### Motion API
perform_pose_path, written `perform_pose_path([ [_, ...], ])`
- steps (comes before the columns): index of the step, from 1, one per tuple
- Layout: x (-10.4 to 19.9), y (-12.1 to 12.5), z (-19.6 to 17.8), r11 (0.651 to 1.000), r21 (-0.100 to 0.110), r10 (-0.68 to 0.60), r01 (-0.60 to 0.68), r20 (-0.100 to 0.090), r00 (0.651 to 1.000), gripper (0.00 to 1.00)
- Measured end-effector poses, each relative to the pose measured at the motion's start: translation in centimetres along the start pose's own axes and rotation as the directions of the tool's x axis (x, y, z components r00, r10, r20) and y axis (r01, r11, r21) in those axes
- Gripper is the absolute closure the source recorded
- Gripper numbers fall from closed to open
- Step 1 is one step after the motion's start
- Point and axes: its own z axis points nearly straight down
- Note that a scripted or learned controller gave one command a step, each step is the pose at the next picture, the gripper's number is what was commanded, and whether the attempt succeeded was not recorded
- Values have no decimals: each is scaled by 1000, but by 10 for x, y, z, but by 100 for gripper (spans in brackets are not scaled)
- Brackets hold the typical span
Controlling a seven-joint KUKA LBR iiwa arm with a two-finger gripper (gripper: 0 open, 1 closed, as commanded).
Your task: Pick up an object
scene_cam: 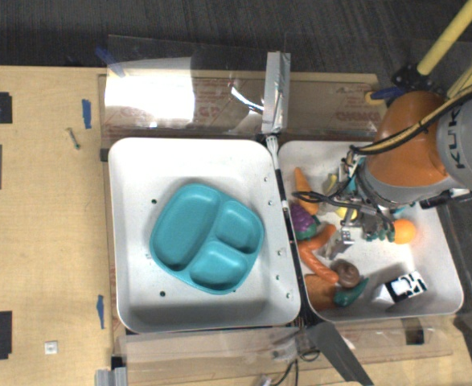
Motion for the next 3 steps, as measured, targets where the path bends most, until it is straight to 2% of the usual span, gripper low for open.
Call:
perform_pose_path([
  [1,13,0,0,995,0,96,-96,1,995,0],
  [2,13,-1,0,967,-1,256,-256,0,967,0],
  [3,-5,-2,0,865,0,501,-501,-2,865,0],
])
